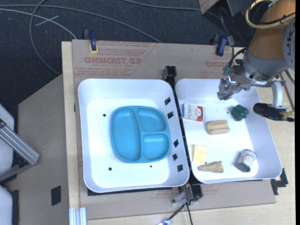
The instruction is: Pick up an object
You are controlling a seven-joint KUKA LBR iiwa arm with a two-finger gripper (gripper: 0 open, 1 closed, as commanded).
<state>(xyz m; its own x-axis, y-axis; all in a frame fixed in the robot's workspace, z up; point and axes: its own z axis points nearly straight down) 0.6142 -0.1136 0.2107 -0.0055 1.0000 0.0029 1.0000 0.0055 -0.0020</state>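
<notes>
- Hovering over the far part of the right bin (267, 144), the gripper (227, 92) hangs from the grey arm (269, 50); whether its fingers are parted or closed, I cannot tell.
- Nearest the gripper lies a small carton (193, 112), toward the near side and slightly left of it.
- A dark green object (239, 112) sits near the gripper, to its right and nearer the viewer.
- Farther from the gripper toward the near rim: a tan bread roll (217, 127), then a yellow slice (199, 153), a tan wedge (210, 167) and a small can (245, 160).
- Well left of the gripper, the left bin (93, 97) holds a blue divided plate (139, 133).
- Both bins rest on the counter (122, 55).
</notes>
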